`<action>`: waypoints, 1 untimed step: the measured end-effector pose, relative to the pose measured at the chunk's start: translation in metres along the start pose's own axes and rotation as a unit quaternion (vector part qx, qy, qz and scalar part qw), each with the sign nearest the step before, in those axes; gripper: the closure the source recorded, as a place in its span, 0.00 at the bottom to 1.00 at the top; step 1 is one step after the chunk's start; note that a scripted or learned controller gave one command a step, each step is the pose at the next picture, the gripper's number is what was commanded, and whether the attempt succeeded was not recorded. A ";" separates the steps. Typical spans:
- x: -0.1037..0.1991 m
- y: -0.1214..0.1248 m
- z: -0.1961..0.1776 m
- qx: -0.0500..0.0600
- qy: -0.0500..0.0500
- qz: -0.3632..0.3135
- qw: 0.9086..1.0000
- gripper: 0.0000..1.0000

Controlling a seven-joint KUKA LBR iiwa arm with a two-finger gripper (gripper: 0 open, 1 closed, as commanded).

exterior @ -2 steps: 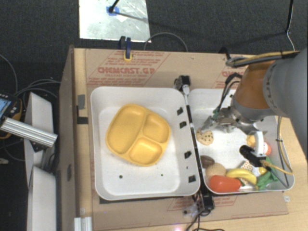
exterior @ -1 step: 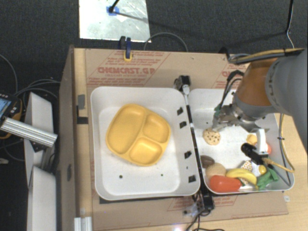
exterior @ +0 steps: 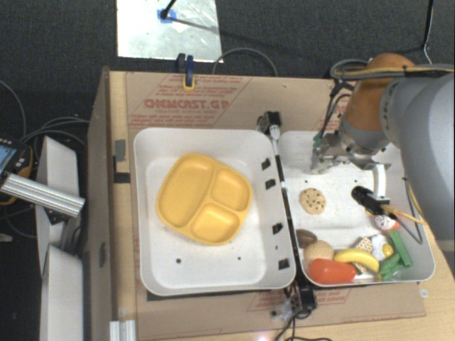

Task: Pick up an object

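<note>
Cookie (exterior: 312,200) lies just below the pincer (exterior: 328,156), apart; pincer's state cannot be told; toy food (exterior: 355,260) clusters farther below the cookie.

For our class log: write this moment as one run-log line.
gripper: over right bin's far end | round chocolate-chip cookie: lying free | yellow divided plastic tray: left bin

Light is even and fairly bright from above, and shadows inside the two white bins (exterior: 213,275) are soft and faint. A shiny sheet (exterior: 167,20) beyond the bench's far edge glares white. The whole picture is slightly soft and grainy; the dark floor shows little detail.
</note>
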State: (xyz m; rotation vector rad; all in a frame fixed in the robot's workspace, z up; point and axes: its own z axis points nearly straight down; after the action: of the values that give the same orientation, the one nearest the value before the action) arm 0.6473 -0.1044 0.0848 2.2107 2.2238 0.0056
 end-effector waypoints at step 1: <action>0.018 0.008 -0.001 0.001 0.001 0.000 1.000 1.00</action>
State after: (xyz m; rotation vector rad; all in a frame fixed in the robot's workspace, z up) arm 0.6555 -0.0867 0.0854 2.2118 2.2265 0.0053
